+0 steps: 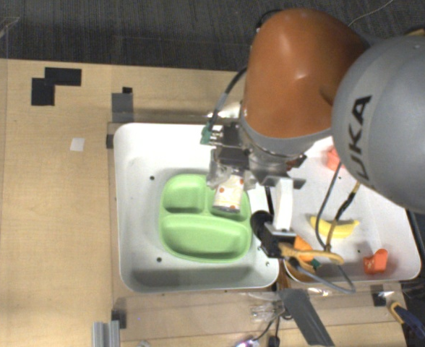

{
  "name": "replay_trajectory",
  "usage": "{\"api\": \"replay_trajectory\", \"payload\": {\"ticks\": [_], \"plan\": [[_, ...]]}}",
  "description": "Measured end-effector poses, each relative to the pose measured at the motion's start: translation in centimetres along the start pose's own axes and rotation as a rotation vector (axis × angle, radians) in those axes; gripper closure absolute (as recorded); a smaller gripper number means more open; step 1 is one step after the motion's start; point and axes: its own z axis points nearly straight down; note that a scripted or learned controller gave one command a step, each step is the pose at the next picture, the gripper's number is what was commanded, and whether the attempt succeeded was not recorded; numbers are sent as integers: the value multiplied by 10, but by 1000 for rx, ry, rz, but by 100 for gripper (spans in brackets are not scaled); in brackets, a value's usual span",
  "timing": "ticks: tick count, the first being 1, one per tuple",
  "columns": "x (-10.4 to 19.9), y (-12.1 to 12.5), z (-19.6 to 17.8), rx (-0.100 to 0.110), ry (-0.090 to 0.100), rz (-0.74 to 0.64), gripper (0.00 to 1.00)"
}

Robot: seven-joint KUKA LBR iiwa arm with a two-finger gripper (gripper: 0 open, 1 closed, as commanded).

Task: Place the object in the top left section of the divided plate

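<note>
Plate (198,226), green and divided, lies in the left bin (136,194), left of centre in the frame. Its upper left section is bare; that is where I must end. My gripper (230,183) hangs over the plate's upper right section, and a small white-and-red object (228,196) sits at its tip, but whether it is pinched or merely beneath me I cannot tell. To do this well, I judge I should carry leftward across the ridge, keep low, and let go only once squarely over that section. The bin floor is smooth white, on a pale wooden bench (46,208). Further right, the second bin (400,266) holds a banana (335,228) and an orange piece (375,261), well apart from my work.
</note>
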Motion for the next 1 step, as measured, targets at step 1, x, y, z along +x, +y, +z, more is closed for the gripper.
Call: {"api": "replay_trajectory", "payload": {"ticks": [1], "plan": [[-28, 82, -33, -1, 2, 902, 100]]}}
